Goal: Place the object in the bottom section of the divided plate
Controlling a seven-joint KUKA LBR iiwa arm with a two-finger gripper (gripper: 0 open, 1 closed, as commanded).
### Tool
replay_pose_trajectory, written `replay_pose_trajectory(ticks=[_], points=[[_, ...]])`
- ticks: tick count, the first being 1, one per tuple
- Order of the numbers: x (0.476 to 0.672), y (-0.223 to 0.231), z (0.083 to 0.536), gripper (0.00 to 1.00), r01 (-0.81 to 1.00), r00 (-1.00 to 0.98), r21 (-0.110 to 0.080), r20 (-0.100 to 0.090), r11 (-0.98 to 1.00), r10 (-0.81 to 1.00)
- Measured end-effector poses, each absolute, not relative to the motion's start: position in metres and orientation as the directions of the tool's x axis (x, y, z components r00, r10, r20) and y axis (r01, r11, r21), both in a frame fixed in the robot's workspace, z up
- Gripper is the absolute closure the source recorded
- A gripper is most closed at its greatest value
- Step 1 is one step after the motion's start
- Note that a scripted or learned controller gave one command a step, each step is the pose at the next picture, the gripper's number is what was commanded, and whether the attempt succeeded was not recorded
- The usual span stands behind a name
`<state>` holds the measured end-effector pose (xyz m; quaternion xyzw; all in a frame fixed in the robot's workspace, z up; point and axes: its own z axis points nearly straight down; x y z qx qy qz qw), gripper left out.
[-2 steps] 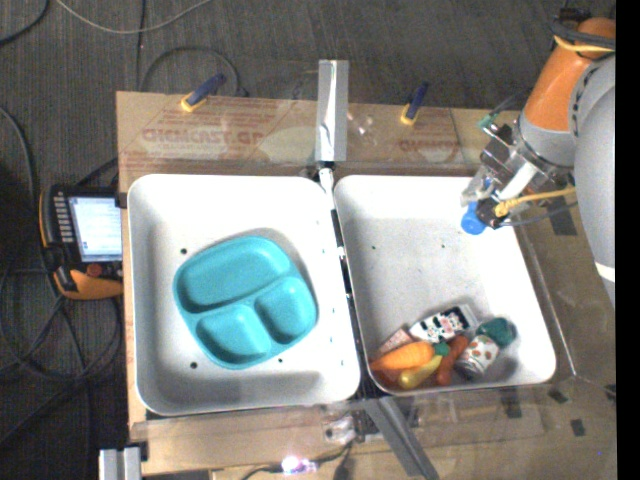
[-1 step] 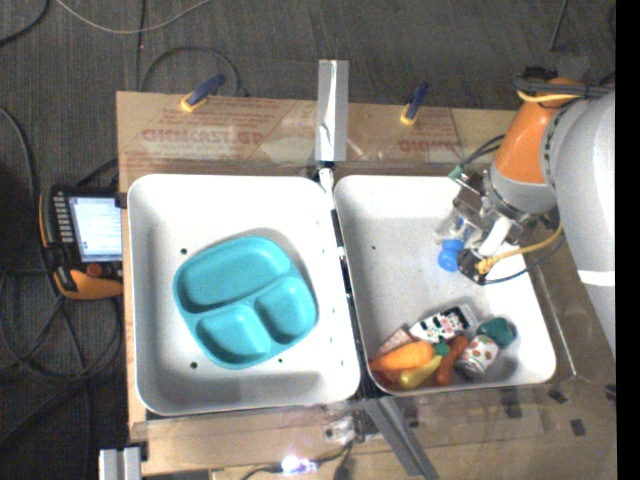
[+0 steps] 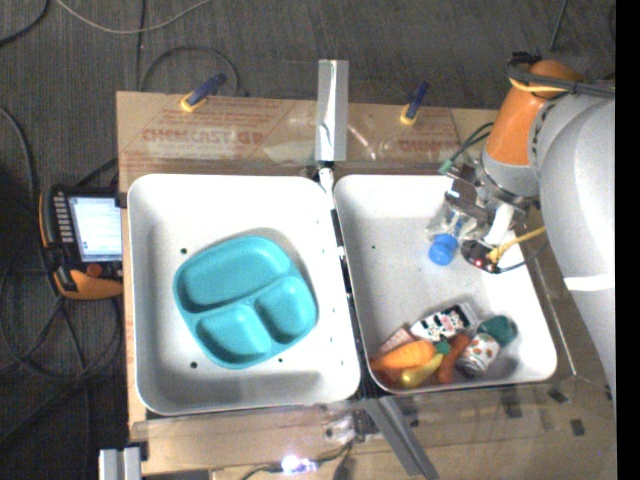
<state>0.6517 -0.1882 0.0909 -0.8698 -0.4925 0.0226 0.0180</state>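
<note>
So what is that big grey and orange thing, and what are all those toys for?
That is a grey robot arm with an orange band, reaching in from the right. One camera above the bench looks down at a slant. The arm ends in a gripper that pinches things. It hangs over the right white bin, with a small blue object just below it; I cannot tell whether it is holding that. In the bin's lower corner lies a pile of toys, one like an orange carrot. The left white bin holds a turquoise divided plastic plate with three sections. The robot's job is to put a toy in that plate's bottom section.
</note>
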Motion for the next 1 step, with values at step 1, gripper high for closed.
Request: replay_pose_trajectory(ticks=[1], points=[[0.6372,-0.0998,0.1286,1.0,0.789,0.615,-0.006,-0.001,-0.615,0.789]])
